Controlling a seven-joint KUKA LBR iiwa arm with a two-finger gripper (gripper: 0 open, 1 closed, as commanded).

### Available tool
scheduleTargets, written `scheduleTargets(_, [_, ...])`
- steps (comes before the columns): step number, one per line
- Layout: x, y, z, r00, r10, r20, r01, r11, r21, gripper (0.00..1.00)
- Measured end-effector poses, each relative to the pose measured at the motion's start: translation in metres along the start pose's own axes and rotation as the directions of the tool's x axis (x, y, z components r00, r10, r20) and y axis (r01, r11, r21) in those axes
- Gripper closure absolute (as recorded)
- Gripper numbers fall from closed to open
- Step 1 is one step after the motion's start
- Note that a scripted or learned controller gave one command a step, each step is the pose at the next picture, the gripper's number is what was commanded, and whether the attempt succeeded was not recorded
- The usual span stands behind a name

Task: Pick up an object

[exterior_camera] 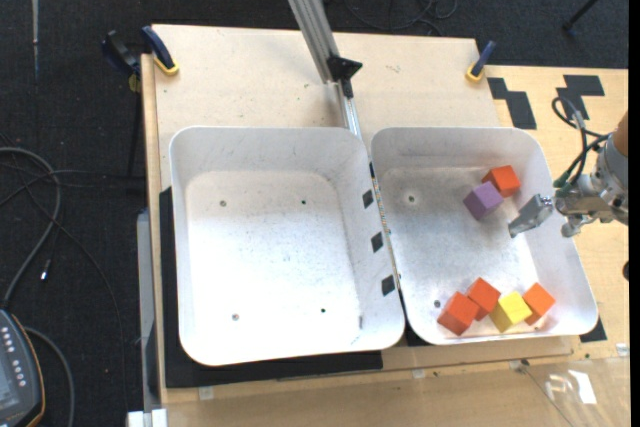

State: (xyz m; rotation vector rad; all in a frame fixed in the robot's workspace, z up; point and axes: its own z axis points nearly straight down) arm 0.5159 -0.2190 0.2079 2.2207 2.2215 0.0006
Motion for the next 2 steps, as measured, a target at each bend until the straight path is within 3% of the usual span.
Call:
scheduleTargets(1, [0.041,0.047,0.116,1.000,-0.005,0.001,0.005,1.000,0.000,0.00])
scheduleTargets(2, [0.064,0.127,0.112,1.000,-0.005,0.001,0.005,1.000,-0.001,0.00])
